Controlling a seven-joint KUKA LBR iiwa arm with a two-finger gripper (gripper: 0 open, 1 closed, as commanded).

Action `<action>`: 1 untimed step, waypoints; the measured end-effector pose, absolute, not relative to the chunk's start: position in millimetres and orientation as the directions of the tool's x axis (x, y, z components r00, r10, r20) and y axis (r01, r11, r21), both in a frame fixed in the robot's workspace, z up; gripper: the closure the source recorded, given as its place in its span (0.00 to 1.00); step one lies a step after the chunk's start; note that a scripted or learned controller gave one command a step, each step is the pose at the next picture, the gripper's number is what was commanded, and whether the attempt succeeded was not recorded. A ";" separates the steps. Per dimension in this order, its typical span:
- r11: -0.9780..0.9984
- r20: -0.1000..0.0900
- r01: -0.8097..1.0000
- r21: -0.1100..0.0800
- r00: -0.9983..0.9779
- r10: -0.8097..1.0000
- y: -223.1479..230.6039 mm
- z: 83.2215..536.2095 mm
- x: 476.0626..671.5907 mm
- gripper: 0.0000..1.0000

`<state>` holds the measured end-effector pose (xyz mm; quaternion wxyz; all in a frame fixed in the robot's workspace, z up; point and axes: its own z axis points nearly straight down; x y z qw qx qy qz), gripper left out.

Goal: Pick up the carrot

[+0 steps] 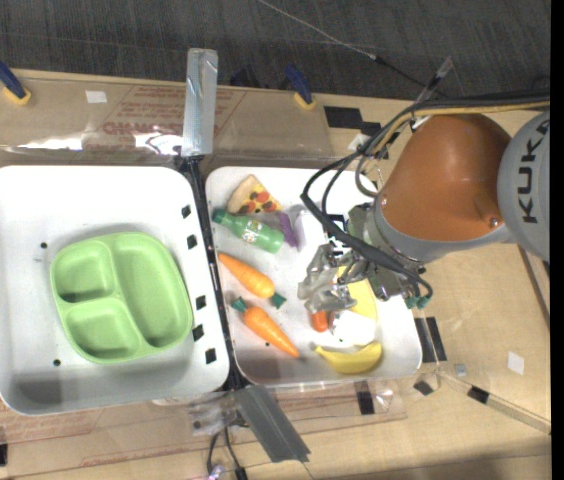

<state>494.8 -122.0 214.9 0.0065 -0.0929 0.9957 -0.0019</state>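
Overhead, slanted look at a bench w/ two shallow white bins sitting side by side. The left bin (2, 268) is holding a green divided plate (119, 294), three compartments, nothing in them. The right bin (224, 183) is holding the toy food: two carrots, an upper carrot (245, 274) and a lower carrot (265, 330), both lying flat near the bin's left wall, angled alike, well apart from the gripper. Above them a green bottle (250, 230) is lying on its side, a pizza slice (253, 198) at the bin's top, a purple item (294, 228) just beside the bottle. A banana (350, 356) is curving along the bottom right corner. The grey arm, orange band (449, 180) above the wrist, is reaching in from the right, and its gripper (324, 288) is hanging low over the bin's right half, next to a small orange-red piece (320, 319); can't tell how its grasp is set, cables are crowding it. Judging by this, the gripper is sitting off target, since either carrot is lying further left. Bench is tan cardboard-like sheet, taped, blue clamps (7, 79) at the back edge; dark floor beyond.
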 end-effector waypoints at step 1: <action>0.982 -0.007 -0.189 -0.003 -0.982 -0.189 -64.7 274.5 483.6 1.00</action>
